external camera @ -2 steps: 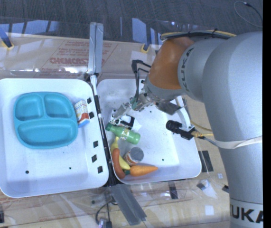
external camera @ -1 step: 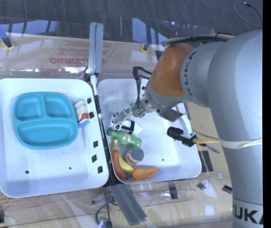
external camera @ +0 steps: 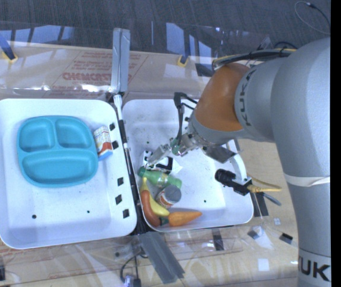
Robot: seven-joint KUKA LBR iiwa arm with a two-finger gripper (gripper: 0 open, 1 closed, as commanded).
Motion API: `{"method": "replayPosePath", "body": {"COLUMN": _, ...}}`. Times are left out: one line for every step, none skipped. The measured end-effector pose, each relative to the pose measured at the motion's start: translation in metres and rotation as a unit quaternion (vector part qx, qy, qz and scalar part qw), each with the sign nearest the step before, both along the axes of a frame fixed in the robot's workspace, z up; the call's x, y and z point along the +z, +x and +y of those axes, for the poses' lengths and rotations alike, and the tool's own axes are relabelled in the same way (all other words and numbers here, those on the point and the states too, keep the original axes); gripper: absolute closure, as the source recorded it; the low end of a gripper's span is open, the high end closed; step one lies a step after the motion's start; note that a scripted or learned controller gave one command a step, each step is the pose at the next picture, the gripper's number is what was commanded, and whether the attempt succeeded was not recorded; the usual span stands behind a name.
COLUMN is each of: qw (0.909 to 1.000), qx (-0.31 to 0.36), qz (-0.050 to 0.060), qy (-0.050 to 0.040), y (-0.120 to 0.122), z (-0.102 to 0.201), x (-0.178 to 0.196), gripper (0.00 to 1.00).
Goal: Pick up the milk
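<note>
Gripper (external camera: 165, 154) low in right bin (external camera: 230, 205), over bottle (external camera: 157, 176) and can (external camera: 170, 194); can't tell if open. Milk (external camera: 103, 142) beside blue tray (external camera: 57, 150).

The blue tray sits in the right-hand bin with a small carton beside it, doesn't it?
Not quite. The camera view shows the blue tray in the left bin, not the right one. The small carton does lie beside it, at the tray's right edge.
</note>
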State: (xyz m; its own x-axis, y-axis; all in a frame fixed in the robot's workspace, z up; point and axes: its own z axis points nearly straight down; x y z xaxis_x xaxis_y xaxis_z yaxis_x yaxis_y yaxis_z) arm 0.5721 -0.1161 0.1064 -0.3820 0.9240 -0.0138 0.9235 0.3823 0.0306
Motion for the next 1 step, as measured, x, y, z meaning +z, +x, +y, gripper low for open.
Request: {"method": "replayPosePath", "body": {"qw": 0.9996, "qx": 0.026, "qz": -0.001, "qy": -0.0034, "y": -0.0097, "z": 0.0095, "x": 0.0, "gripper": 0.0}}
